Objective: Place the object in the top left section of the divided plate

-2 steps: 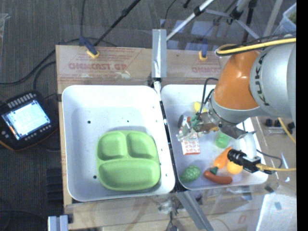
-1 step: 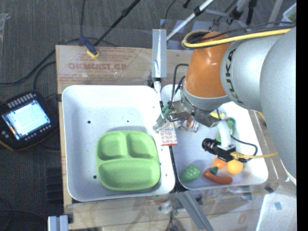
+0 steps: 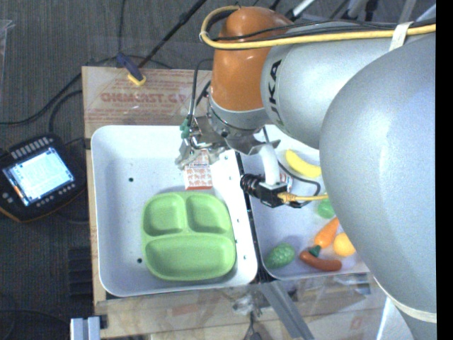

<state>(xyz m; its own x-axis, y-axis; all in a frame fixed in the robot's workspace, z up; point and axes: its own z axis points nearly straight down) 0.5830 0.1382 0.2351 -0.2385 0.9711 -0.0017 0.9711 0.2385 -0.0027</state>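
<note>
Two shallow white bins are set side by side on a bench: the left bin (image 3: 120, 190) and the right bin (image 3: 272, 264). In the right bin a banana (image 3: 301, 164) is seen near the far end, while a green strawberry-like toy (image 3: 280, 255), a carrot (image 3: 326, 232), a red chili (image 3: 320, 262) and a small yellow fruit (image 3: 343, 244) are gathered near the front. A handheld control pad (image 3: 35, 176) with a lit screen is laid on the floor to the left, cables trailing behind it

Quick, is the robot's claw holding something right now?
End effector: shut on the small red and white object, above the green divided plate in the left bin.
</note>
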